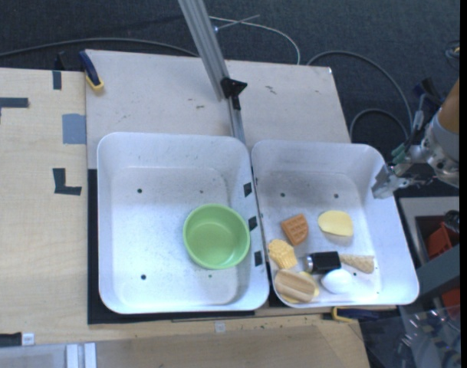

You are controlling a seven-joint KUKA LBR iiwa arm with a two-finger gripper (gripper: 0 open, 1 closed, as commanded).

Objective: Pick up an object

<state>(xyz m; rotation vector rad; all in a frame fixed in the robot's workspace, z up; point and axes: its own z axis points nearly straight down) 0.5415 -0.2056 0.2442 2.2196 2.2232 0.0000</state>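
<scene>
The objects on offer lie clustered in the lower part of the right bin [371,159], at the lower right of the frame: a yellow oval piece [336,223], an orange waffle-like piece [294,228], a lumpy yellow piece [281,254], a small black item [323,262], a white egg-shaped piece [338,280], a bun-like piece [295,286] and a tan wedge [359,264]. They sit close together, several touching or nearly so. The left bin [110,159] holds a green bowl [215,236] toward its lower right.

The gripper [386,181] hangs at the right edge of the frame, over the upper right rim of the right bin, with nothing visible between its fingers; whether it is parted or closed cannot be told from this angle. The cluster lies below and to the left of it in the frame, apart from it; the yellow oval piece is the nearest.

By my judgement the task is at its approach step: no object has been reached. The next move calls for travel toward the lower left and a descent onto one piece. The yellow oval piece looks easiest, having clear floor around it, while the crowded pieces risk being nudged.
</scene>
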